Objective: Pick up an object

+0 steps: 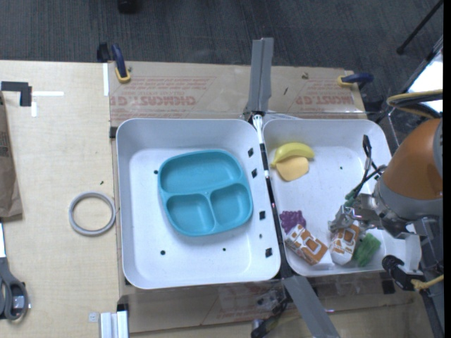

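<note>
The right bin holds several small items. A yellow banana lies at its back with a pale orange piece against it. Purple grapes and an orange-and-white packet lie near the front left. A second orange-and-white packet sits at the front beside a green item. My gripper hangs low over the back end of that second packet, reaching in from the right. Whether it touches the packet is unclear.
The left bin holds a blue divided plate. On the wooden bench to the left lie a grey tape ring and scissors. A metal divider stands at the back between the bins.
</note>
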You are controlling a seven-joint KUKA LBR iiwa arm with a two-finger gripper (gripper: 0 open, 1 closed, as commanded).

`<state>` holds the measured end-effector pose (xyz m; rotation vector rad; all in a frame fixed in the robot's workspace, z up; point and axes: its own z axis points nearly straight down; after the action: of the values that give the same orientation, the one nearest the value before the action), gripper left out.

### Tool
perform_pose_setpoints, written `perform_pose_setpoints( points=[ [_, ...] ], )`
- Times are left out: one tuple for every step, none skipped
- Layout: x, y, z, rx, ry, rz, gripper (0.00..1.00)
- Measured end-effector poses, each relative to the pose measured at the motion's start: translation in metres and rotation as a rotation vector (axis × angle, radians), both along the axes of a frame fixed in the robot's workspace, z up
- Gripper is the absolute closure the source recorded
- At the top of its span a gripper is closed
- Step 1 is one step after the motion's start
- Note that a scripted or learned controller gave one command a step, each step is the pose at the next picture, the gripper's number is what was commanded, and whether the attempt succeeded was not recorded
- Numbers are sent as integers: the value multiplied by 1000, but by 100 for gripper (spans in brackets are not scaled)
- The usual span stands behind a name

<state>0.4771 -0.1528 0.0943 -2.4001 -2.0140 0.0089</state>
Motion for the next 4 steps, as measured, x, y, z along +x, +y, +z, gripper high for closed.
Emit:
perform_pose_setpoints(
  points=[
    [28, 30, 80, -3, -2, -76, 100],
    [85, 23, 118, -7, 0, -336, 100],
    [109, -8, 112, -7, 0, -331, 100],
    [71, -22, 143, -7, 1, -365, 100]
  ],
)
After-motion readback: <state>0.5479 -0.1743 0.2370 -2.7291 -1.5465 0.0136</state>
